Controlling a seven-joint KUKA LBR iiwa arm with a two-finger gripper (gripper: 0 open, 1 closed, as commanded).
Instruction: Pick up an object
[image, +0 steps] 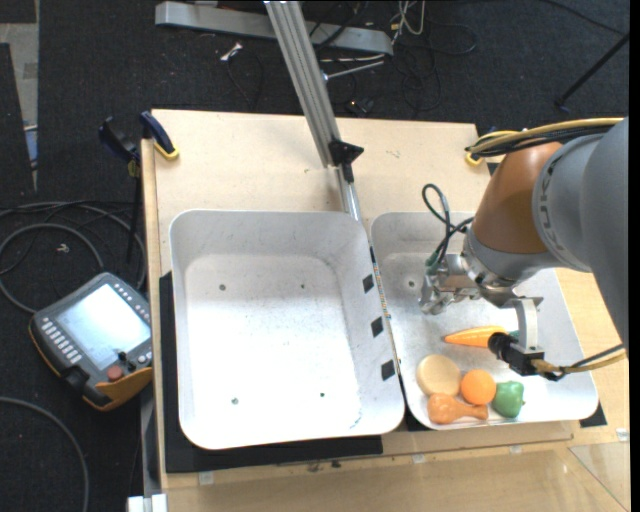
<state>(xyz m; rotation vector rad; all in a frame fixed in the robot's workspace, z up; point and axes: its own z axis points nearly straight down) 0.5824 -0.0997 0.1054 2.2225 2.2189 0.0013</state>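
Five toy pieces sit in the right bin, all in its near half. Landmark for these notes: the carrot.

- Carrot lies flat mid-bin, tip pointing toward the left bin. Its blunt end meets a black fitting on the arm.
- Just nearer the camera than the carrot: pale round disc, orange ball, green piece, and an orange gourd-shaped piece against the bin's near rim. These four touch or nearly touch one another.
- Claw hangs beyond the carrot, slightly toward the left bin, low over bare bin floor. Metal parts read as a blur; cannot tell if the fingers stand apart or together. Nothing visible between them.
- Arm body and orange band crowd over the bin's far right, behind the carrot.

Risks, as judged from this layout:
- Claw sits over bare floor, not over any piece. A close from here likely grabs nothing.
- Carrot is long and tapered. A grip near the thin tip could let it swivel or slip out on the lift.
- The clustered four leave little room for fingers to pass between. A descent there may shove neighbours aside or pinch two at once; the ball would likely roll.
- Gourd piece hugs the rim; a finger could strike the bin wall.
- Black fitting beside the carrot's blunt end could nudge it as the arm shifts.
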